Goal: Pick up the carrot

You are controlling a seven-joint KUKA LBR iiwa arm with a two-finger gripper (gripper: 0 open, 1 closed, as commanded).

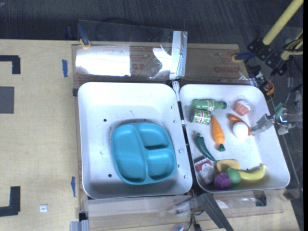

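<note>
The carrot [218, 130] is orange with a small green top. It lies in the middle of the right bin [274, 150], with its pointed end toward the far side. It sits just below a green can [202, 116] and left of a white egg [240, 129]. My gripper [263, 123] shows as a small grey metal shape at the bin's right rim. It is to the right of the egg, well apart from the carrot, and nothing is visibly held.
The right bin also holds a green bottle [208, 104], a red and white piece [242, 108], a dark green pepper [204, 147], a banana [250, 173], a purple bunch [222, 181] and a packet [204, 169]. The left bin [96, 105] holds a blue divided tray [143, 152].
</note>
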